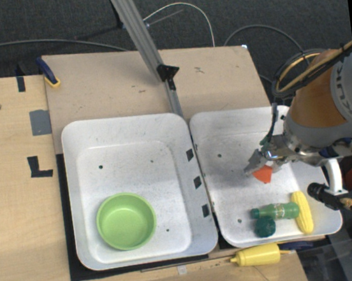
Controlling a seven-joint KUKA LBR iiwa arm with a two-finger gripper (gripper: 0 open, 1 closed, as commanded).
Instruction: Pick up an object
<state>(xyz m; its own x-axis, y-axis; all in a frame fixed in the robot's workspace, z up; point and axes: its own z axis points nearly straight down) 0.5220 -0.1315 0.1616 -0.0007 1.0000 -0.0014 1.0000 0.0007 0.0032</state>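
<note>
No words or labels can be read on anything here. The gripper (260, 162) sits low in the right bin (227, 137), right over one small orange-red block (264, 174) that pokes out under its tips, and I cannot tell how it is set. Near the front of that bin lie one green bottle (272, 213) and one yellow corn (303, 211); the left bin (125, 143) has one green bowl (126, 221).
</note>
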